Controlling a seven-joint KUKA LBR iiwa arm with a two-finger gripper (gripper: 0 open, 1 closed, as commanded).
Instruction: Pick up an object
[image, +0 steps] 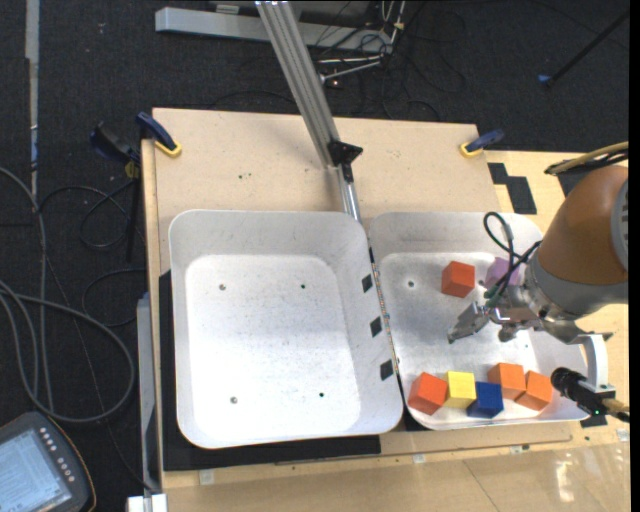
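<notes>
the arm reaches into the right bin (400, 250) with its hand (468, 326) low over the bare middle of the bin floor, pointing toward the left; its two fingers read as slightly apart, with nothing between them. no object is held. the candidates all lie in this bin: a lone orange block (459, 279) sits just above and a little left of the wrist, with a pale purple thing (497, 271) beside it, partly hidden by cables. along the near wall is a tight cluster: an orange block at the left end (429, 392), a yellow block (461, 385), a blue block (487, 400), and two more orange blocks (524, 385) on the right. the left bin (200, 240) holds no blocks. to do this step well, my judgement is that the lone orange block near the wrist is the best target, since it stands clear of the others and the fingers can pass on both sides without nudging a neighbour. the fingers should straddle two flat faces, centred, and come down fully before closing. the cluster is riskier: the blocks touch or nearly touch, and the bin wall crowds them, so a finger could land on top of one or push the row aside.
</notes>
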